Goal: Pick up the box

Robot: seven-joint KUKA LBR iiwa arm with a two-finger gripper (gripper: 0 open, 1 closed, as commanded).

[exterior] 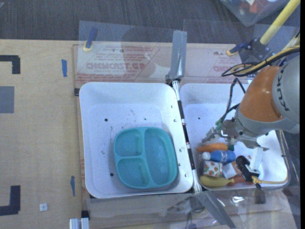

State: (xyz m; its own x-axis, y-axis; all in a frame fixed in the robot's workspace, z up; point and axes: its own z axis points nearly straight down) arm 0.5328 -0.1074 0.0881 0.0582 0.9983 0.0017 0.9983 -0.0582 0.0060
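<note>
Two bins, and my arm (267, 99) hangs over the right one.

I see the tool (228, 133) low above a heap at that bin's (205, 104) lower edge: a blue bottle (221, 156), a carrot (214, 147), a banana (217, 181) and a printed box (213, 168), which I take as the target, wedged between bottle and banana. Whether the tool is wide or narrow I cannot tell; the wrist hides it. The left bin (95, 109) holds a teal tray (144, 157), lower centre. I judge the crowding makes a clean grasp hard.
</note>
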